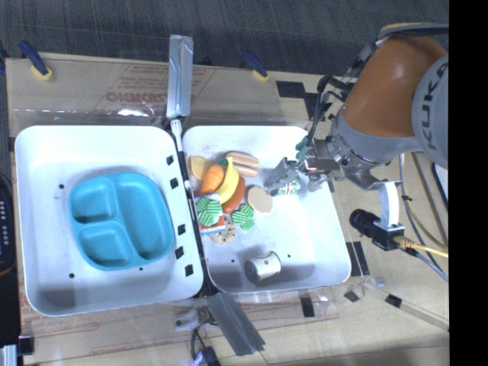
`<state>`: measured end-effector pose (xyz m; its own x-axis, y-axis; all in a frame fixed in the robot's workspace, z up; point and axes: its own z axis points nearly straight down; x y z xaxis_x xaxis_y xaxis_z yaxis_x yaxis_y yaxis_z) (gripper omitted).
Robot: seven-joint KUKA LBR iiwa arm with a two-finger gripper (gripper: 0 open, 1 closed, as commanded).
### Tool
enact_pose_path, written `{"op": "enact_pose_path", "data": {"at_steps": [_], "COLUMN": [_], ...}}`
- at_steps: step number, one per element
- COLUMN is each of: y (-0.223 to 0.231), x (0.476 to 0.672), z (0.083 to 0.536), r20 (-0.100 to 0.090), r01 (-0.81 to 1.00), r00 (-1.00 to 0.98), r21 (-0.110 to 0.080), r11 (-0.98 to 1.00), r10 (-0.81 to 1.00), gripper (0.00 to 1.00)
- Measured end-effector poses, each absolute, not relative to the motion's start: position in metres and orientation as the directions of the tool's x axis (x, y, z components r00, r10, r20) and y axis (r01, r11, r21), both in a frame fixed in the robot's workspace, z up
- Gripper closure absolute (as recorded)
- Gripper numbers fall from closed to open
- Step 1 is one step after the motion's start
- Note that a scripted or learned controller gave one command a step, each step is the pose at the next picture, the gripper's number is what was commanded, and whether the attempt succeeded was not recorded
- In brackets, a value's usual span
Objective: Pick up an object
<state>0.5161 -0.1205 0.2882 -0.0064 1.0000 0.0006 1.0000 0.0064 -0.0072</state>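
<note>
Two shallow white bins side by side on the bench. Left bin holds a blue divided tray with three compartments, lying roughly in the bin's middle. Right bin holds a heap of toy food near its left wall: a carrot lying across a banana, a hot dog bun just behind them, a reddish piece under the banana, a tan round disc at the heap's right edge, two green-and-white striped pieces and at the near side, and a small pale cracker-like bit touching the front of the heap. A silver can-like cylinder lies on its side near the bin's front wall, well apart from the heap. Arm comes in from the right, orange band above the wrist, gripper low over the right bin's right half, just beside the tan disc and right of the heap. Something small, greenish and pale, sits at the fingertips, too blurred to name, and whether the fingers clamp it or are spread can't be told. A metal bar stands at the divider behind the bins. Blue clamps sit on the cardboard sheet's back edge.
</note>
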Motion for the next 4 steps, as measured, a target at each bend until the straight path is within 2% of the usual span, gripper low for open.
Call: {"op": "enact_pose_path", "data": {"at_steps": [1,2,3,4], "y": [-0.169,-0.137,-0.169,-0.168], "x": [0.476,0.478,0.56,0.651], "z": [0.21,0.09,0.09,0.087], "r20": [0.001,0.002,0.0,0.005], "r01": [0.999,0.998,0.995,0.995], "r00": [-0.034,-0.066,-0.102,-0.099], "r21": [-0.012,-0.001,-0.001,-0.026], "r11": [0.034,0.066,0.102,0.099], "r10": [0.999,0.998,0.995,0.995], "gripper": [0.0,0.0,0.0,0.0]}}
